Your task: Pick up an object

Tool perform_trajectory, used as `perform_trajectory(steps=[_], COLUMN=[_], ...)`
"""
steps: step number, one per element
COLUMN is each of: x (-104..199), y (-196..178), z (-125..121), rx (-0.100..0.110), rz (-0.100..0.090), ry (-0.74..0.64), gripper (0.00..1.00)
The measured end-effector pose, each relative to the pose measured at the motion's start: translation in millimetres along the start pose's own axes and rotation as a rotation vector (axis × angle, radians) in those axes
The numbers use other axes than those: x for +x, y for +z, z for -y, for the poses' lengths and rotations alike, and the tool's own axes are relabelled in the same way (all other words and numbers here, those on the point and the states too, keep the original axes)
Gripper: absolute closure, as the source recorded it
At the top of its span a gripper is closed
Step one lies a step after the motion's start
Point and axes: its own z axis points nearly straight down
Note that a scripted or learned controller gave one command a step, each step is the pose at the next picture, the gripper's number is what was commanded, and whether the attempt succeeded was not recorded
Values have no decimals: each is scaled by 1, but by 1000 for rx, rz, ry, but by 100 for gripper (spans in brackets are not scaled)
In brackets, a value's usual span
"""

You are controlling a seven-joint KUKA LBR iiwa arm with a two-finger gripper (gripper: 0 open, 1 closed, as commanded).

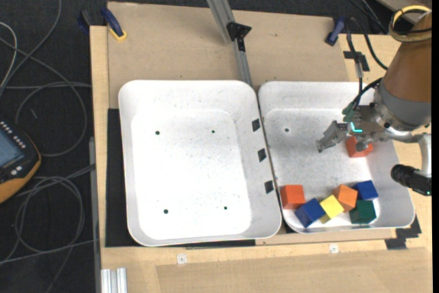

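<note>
My gripper (346, 142) hangs over the right bin (302, 106), near its right wall, and looks open: one grey finger (328, 140) splays out to the left. A red block (359, 146) sits right under the gripper's body, apart from that finger. I cannot see it pinched. Along the bin's front wall lie an orange block (293, 195), a blue block (310, 211), a yellow block (331, 206), a second orange block (347, 195), a second blue block (365, 189) and a green block (363, 212).
The left bin (185, 161) stands beside the right one, with black clips along the shared wall. A metal pole (219, 3) slants over the bench's back. Cables lie on the floor to the left.
</note>
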Motion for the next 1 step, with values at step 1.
perform_trajectory(steps=[1], x=[0], y=[-2], z=[-1], rx=[-5], rz=[1], ry=[0], gripper=[0])
